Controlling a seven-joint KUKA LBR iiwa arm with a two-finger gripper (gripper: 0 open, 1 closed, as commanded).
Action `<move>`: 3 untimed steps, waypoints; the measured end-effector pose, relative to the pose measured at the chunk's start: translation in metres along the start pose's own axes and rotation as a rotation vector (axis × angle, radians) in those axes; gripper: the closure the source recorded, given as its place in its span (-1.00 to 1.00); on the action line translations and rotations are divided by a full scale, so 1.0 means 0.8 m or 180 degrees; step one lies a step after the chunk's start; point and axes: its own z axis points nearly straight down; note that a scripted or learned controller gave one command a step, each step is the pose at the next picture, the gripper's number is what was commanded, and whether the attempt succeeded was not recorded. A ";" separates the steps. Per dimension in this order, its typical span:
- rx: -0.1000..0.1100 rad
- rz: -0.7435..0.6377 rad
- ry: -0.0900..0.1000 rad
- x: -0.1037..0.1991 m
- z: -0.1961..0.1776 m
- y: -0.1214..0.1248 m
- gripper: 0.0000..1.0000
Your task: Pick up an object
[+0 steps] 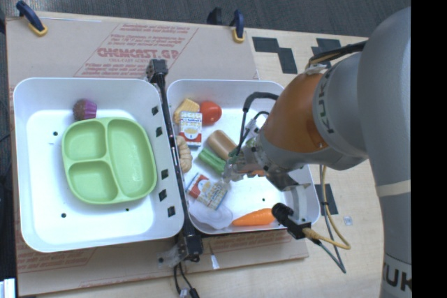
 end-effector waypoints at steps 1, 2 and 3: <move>-0.0005 0.0024 -0.0002 -0.064 -0.102 0.104 1.00; 0.0001 0.0024 0.0001 -0.064 -0.101 0.104 -1.00; -0.0001 0.0025 0.0002 -0.034 0.000 0.104 -1.00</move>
